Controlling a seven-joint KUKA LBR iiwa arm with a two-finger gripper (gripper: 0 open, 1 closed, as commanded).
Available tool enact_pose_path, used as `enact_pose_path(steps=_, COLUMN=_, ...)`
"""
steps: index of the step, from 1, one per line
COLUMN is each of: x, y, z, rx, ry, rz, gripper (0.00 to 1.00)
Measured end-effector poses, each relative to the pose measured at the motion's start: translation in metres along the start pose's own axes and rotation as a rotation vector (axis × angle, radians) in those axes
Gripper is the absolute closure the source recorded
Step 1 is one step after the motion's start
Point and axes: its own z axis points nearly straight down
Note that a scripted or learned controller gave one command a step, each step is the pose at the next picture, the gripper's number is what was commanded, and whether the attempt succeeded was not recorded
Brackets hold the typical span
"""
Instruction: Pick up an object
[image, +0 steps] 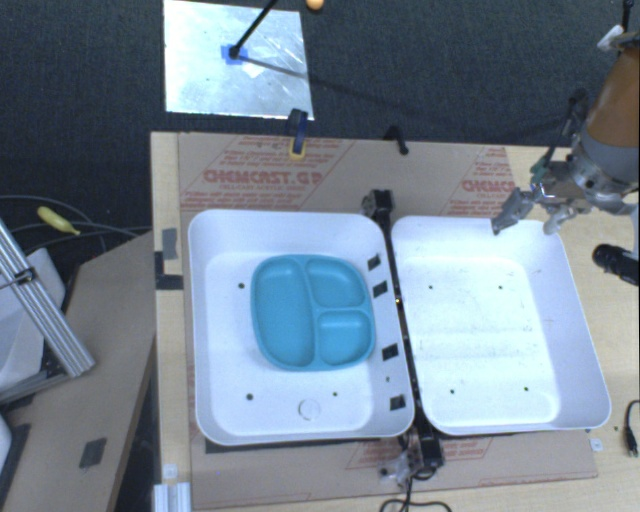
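A light blue divided plate (308, 311) with three compartments lies flat in the middle of the left bin (205, 300). The right bin (585, 385) holds nothing I can make out. My gripper (528, 217) hangs above the far right corner of the right bin, well away from the plate. Its two fingers (504, 214) are spread apart, open, with nothing between them.
Black clips (385, 290) run along the seam between the two bins. A yellow clamp (297, 135) sits on the cardboard behind the left bin. A shiny sheet (238, 60) lies further back, and a metal rail (40, 310) stands at the left.
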Motion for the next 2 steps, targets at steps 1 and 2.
enact_pose_path(steps=1, x=0.010, y=-0.077, z=-0.007, rx=0.004, ry=0.001, rz=0.004, gripper=0.00)
enact_pose_path(steps=2, x=-0.015, y=-0.095, z=0.166, rx=0.002, ry=-0.001, rz=0.005, gripper=0.00)
